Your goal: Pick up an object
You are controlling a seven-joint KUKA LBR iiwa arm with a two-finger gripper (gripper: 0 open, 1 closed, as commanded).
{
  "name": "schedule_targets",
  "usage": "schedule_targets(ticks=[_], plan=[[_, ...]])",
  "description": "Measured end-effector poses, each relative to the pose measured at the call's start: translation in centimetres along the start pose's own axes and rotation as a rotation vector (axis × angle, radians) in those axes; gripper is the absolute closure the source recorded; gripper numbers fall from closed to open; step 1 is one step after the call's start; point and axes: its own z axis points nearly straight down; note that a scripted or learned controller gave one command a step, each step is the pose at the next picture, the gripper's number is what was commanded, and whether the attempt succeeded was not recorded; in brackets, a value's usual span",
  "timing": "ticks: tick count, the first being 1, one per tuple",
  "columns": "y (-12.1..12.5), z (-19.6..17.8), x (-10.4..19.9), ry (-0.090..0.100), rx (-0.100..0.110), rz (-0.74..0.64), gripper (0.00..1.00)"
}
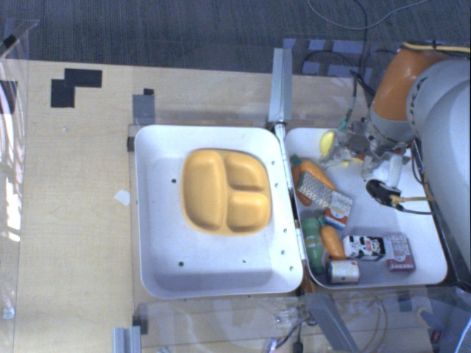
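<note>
Honestly the tool (352,150) sits at 12 o'clock of the right bin (434,259), can't tell its state tbh, w/ the yellow lemon (327,143) just beside it at 9, so drop straight down, no sideways nudge.

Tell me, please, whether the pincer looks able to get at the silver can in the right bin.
Probably yes: the silver can lies uncovered at the right bin's near edge, only touching neighbours, with the pincer over the far end.

Pale wooden bench (73,219), 2 white bins side by side, left bin (158,263), right bin (427,259)
</note>
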Motion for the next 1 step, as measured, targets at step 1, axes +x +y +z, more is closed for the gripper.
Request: schedule_targets(ticks=[1], plan=[[0.12, 0.01, -0.34, 0.003, 0.002, 0.004, 0.00]])
